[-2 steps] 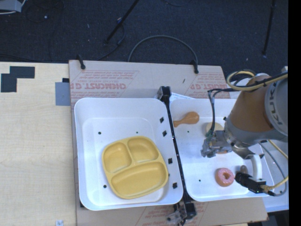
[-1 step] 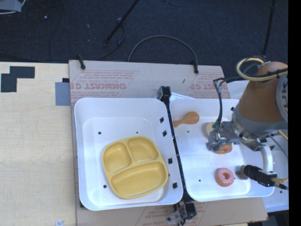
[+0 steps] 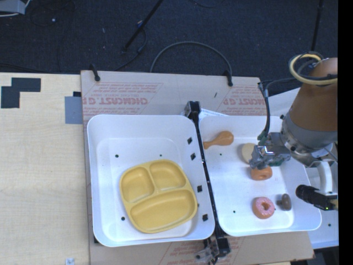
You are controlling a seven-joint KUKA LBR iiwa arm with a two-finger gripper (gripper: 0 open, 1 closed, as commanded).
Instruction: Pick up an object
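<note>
currently at the approach step: my tool (image 3: 263,160) hangs low in the right bin (image 3: 234,225), right over an orange donut (image 3: 261,174), touching or just above it; which, i cannot tell. whether the tool is spread or pressed together is hidden from this slant. nothing seen pinched yet. next move, as i judge it: settle lower, close across the donut, lift straight. the donut is round and lies flat, so no long axis to line up with. nearby: pink donut (image 3: 263,207), wooden pestle-like piece (image 3: 218,139). yellow divided tray (image 3: 158,195) sits in the left bin (image 3: 105,142).
</note>
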